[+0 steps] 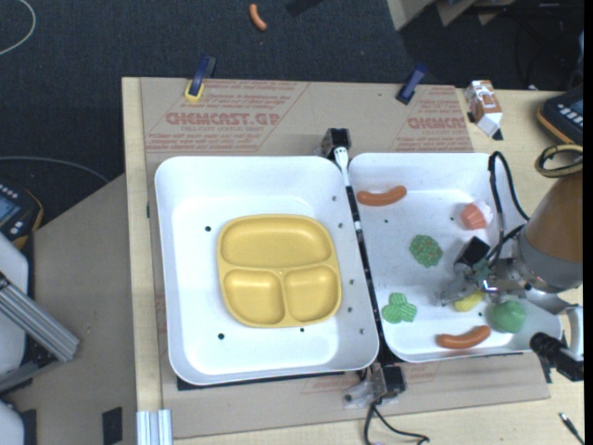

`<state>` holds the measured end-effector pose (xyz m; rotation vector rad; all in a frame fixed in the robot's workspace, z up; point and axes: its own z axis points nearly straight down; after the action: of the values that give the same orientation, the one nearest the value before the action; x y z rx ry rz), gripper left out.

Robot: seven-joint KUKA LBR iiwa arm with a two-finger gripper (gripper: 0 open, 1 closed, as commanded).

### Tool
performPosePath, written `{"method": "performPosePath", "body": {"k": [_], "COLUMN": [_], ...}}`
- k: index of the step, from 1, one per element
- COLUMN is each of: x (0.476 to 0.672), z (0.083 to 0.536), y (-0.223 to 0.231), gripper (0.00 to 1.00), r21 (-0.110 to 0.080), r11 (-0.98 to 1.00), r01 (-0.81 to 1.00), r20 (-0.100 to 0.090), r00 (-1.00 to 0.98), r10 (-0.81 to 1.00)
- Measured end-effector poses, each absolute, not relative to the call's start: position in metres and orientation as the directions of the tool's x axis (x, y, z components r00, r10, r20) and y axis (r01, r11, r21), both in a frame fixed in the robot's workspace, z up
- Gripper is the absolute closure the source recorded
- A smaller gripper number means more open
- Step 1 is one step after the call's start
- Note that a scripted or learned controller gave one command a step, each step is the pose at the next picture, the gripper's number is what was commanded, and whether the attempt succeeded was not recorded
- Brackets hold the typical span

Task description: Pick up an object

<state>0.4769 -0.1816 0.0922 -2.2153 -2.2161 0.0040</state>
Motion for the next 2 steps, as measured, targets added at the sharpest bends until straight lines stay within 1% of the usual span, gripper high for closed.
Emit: {"method": "performPosePath", "body": {"k": [1, 2], "x": [0.476, 0.477], "z": [0.084, 0.095], "y": [-0.181, -0.181], "gripper": [0.0, 1.0], "r21": [-0.004, 0.0], "r11": [0.0, -0.001], "r01": [1.0, 1.0], "r20": [0.002, 0.001], "r00": [0.0, 0.001], "r10": [1.0, 1.0]}}
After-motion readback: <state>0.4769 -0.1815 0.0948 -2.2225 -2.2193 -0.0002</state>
